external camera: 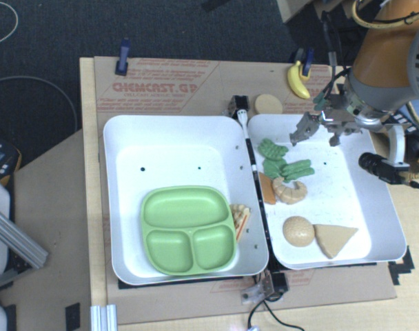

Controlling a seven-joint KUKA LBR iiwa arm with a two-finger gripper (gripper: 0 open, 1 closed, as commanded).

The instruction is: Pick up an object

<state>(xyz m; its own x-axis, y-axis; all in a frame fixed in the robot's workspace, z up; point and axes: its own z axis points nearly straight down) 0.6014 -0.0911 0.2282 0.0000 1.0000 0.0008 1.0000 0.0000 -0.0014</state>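
Green tray [189, 236] nearest; pincer [318, 131] open (arm cropped right).

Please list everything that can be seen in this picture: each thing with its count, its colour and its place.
left bin: 1, white, left half of the bench
right bin: 1, white, beside the left bin
divided plate: 1, light green, three compartments, in the left bin near its front
small tan item: 1, tan, left bin, at the plate's right edge; kind unclear
green pieces: a few, green, right bin, upper left
orange piece: 1, right bin, left wall
shrimp-like piece: 1, pale tan, right bin, centre
round piece: 1, tan, right bin, front
wedge: 1, tan, right of the round piece
banana: 1, yellow, bench behind the right bin
disc: 1, beige, bench behind the bins
clamps: 2, blue, back edge
arm: 1, grey and orange, from the right
gripper: 1, grey, over the right bin's back
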